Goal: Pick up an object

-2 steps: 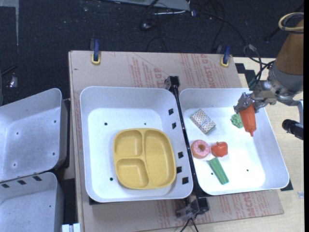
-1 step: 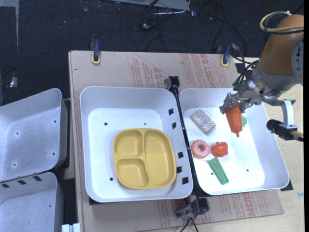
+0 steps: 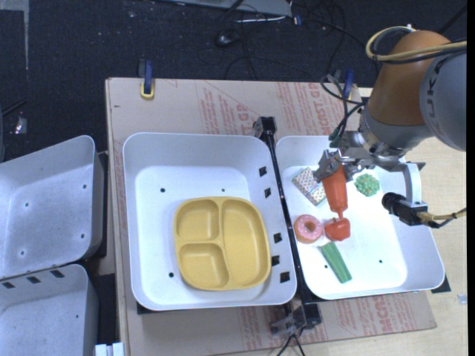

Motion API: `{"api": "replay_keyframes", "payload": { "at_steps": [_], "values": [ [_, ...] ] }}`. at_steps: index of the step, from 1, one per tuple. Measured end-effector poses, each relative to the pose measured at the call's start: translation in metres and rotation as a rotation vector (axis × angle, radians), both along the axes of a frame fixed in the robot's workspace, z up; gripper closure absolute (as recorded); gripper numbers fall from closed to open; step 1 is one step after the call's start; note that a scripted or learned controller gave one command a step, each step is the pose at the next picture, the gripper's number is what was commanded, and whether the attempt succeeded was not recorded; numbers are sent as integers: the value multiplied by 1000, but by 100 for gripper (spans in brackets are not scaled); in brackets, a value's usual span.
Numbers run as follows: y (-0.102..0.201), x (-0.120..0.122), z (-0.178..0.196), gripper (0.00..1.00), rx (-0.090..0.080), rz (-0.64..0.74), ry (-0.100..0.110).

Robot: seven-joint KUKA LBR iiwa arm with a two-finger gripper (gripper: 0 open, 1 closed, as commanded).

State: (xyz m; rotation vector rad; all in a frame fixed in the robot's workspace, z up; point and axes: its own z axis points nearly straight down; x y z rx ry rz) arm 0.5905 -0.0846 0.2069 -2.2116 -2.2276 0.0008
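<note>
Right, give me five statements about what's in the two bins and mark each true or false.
1. The yellow tray sits in the left bin. True.
2. The tray has three compartments. True.
3. The pink doughnut lies on the tray. False: it lies in the right bin.
4. The green stick lies in the right bin. True.
5. The arm reaches over the left bin. False: it is over the right bin.

1. A yellow tray (image 3: 222, 243) with 3 compartments lies in the left bin (image 3: 141, 199).
2. A blue clamp (image 3: 148, 79) grips the bench board (image 3: 200, 106).
3. Cables (image 3: 245, 28) cross the dark floor.
</note>
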Motion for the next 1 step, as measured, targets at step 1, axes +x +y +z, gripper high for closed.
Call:
{"api": "replay_keyframes", "payload": {
  "at_steps": [1],
  "values": [
    [46, -9, 13, 100, 1, 1, -1]
  ]
}}
